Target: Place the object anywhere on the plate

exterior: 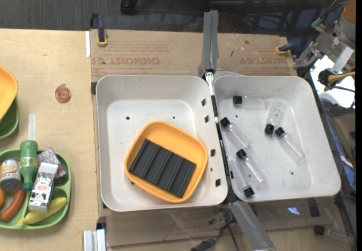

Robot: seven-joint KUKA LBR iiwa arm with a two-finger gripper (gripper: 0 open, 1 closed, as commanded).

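A yellow rounded-square plate (192, 141) lies in the left bin (113, 131), toward its near side. A black ridged rectangular object (163, 168) rests flat on the plate, slightly turned, covering most of its middle. My gripper (332, 52) is at the view's top right, past the far right corner of the right bin (317, 182). It is well away from the plate and the black object, with nothing seen in it.
Several clear tubes with black caps (246, 162) lie scattered in the right bin. On the wooden table at the left stand a green tray of toy food (56, 210) and a yellow bowl (5, 94). Cardboard (153, 55) lies behind the bins.
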